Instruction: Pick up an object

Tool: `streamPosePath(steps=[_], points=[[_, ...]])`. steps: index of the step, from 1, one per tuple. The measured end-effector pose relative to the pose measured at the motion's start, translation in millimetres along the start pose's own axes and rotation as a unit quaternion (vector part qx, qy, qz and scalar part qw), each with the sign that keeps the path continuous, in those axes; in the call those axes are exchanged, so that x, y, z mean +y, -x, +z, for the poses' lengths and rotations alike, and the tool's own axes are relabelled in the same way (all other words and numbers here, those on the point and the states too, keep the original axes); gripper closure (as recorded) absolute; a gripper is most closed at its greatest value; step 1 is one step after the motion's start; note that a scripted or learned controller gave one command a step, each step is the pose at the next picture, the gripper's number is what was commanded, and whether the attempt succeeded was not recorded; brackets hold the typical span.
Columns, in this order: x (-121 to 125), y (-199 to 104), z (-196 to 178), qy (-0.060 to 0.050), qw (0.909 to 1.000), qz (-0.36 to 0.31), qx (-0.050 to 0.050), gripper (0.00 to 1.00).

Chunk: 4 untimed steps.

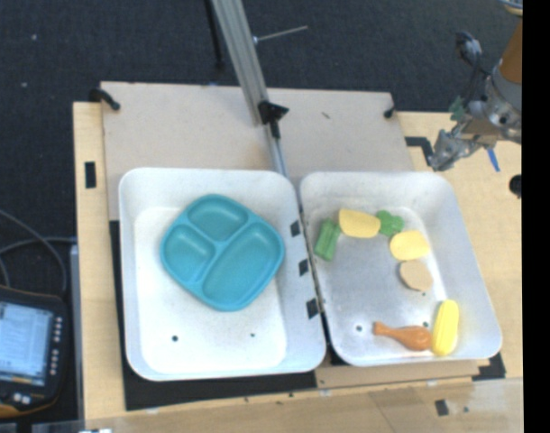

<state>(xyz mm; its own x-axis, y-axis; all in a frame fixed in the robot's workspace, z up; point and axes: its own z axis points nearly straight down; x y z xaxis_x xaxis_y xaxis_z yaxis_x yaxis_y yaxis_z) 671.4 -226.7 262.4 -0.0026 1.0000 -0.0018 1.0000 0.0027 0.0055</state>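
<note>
Readable text: none can be made out.
Pendant screen (21, 334): a lit display at the lower left, with rows too small and blurred to be read.
Teal tray (223, 252): no lettering is seen on it.
White bins (212, 180): no label or number is seen on their rims.
Toy food pieces (358, 223): no print is seen on them.

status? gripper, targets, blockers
Gripper outside right bin's far corner, carrying nothing visible. Small toy foods lie loose in right white bin. Nothing blocking the descent.
</note>
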Motion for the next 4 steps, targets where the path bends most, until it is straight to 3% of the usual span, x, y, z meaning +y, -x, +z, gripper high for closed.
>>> streamPosePath(steps=[4], points=[[-47,-214,4,-0.002,1.0000,-0.002,0.002,1.00]])
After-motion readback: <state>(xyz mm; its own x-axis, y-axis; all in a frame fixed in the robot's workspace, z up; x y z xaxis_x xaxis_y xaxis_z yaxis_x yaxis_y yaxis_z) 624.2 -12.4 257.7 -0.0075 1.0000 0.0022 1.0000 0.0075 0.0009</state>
